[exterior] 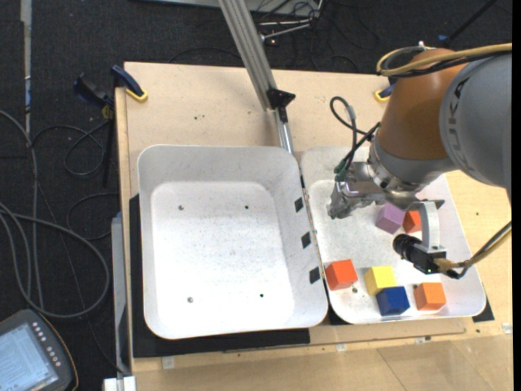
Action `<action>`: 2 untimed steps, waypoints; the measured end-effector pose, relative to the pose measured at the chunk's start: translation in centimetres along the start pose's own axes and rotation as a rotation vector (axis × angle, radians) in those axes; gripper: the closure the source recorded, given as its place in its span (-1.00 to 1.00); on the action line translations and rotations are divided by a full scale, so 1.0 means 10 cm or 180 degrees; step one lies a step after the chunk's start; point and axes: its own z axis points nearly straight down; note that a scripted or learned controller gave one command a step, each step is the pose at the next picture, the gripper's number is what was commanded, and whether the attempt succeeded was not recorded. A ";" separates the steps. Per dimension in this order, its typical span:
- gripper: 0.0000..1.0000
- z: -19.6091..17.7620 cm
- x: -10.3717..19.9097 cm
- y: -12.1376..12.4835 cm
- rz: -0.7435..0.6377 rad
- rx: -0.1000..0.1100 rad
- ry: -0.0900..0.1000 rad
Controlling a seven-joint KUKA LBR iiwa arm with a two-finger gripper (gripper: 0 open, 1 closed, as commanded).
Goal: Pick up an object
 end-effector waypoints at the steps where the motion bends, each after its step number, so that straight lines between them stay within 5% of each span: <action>1: 1.00 0.06 0.57 0.12 -0.0002 -0.0003 -0.0001; 2: 1.00 0.10 1.13 0.16 0.0002 -0.0003 -0.0001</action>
